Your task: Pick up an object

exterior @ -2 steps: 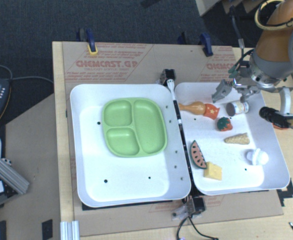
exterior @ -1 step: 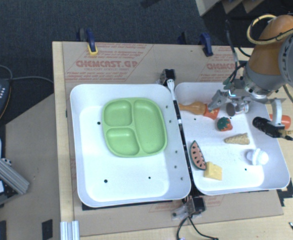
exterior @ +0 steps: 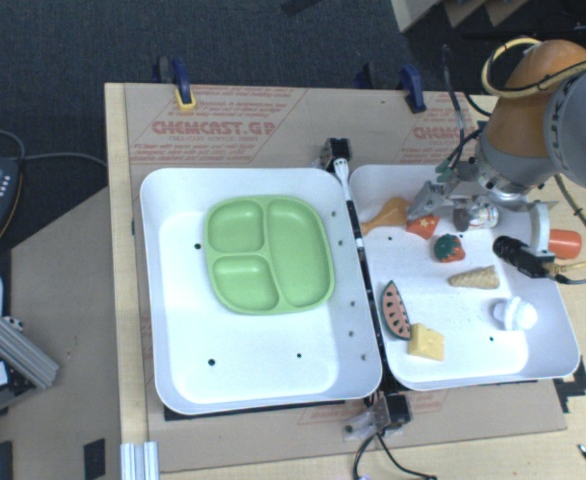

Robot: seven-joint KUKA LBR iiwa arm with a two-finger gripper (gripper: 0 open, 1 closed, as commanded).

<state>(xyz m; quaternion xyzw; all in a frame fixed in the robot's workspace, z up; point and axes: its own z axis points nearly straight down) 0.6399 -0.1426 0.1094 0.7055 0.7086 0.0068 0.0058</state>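
Observation:
My gripper (exterior: 451, 208) hangs low over the back of the right bin (exterior: 473, 368), at the end of the grey arm with the orange band. Just under and in front of it lie a small red piece (exterior: 423, 226) and a red-and-green strawberry (exterior: 448, 248). An orange wedge (exterior: 387, 213) lies to its left by the bin's wall. Nothing shows clearly held in the gripper.
The right bin also holds a tan cone (exterior: 475, 279), a white lump (exterior: 515, 314), a watermelon slice (exterior: 395, 310), a yellow cheese block (exterior: 426, 343) and an orange-red piece (exterior: 564, 241) at its right rim. In the left bin (exterior: 173, 348) lies a green divided plate (exterior: 269, 254).

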